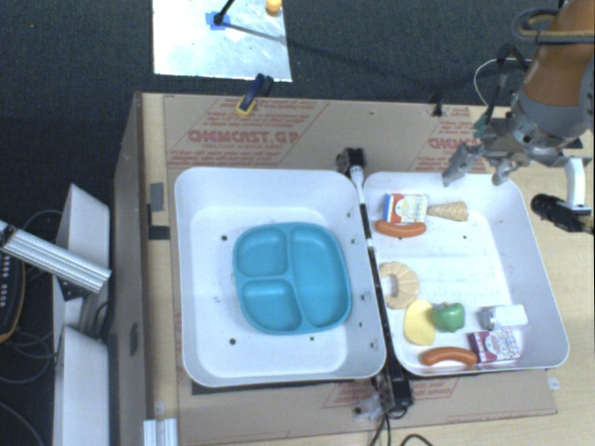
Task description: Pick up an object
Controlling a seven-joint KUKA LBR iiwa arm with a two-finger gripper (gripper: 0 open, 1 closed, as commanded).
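Note:
My gripper [482, 168] hangs over the far edge of the right bin [521, 249], its two fingers spread apart with nothing between them. Below it, at the bin's far end, lie a small red and white carton [406, 208], a sausage [401, 229] and a tan cone-shaped piece [448, 213]. Mid-bin sits a bagel-like ring [399, 282]. Near the front are a yellow fruit [418, 323], a green pepper [449, 316], a second sausage [447, 357], a pink carton [497, 346] and a small white box [503, 318].
The left bin [204, 249] holds a blue divided plate [291, 278]. A black divider rail [369, 249] runs between the bins. Behind the bins lies brown cardboard [279, 133] with a yellow-tipped tool [253, 96]. A black fixture [558, 212] sits at the right.

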